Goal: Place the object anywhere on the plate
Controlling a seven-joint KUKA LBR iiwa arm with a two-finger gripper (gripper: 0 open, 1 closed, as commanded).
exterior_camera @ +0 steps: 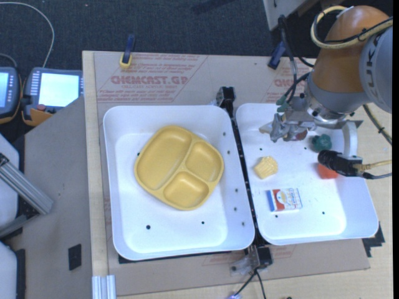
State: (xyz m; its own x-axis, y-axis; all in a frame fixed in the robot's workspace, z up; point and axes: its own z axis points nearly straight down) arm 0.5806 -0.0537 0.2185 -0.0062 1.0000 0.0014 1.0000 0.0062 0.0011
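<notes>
The yellow divided plate (179,174) is lying in the left bin (118,185). To its right, in the right bin (355,220), a small yellow object (266,167) is sitting nearest the plate, with a small printed box (284,199) just below it. The end effector (288,128) is hovering above the right bin's upper part, beyond the yellow object; whether it is released or clenched cannot be told. A teal object (322,142) and an orange object (327,170) are resting farther from the plate.

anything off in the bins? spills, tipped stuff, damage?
Nothing stands out. The yellow plate lies flat in the left bin, turned at an angle. In the right bin, the yellow piece, small carton, green item and orange item lie apart, unspilled.
</notes>
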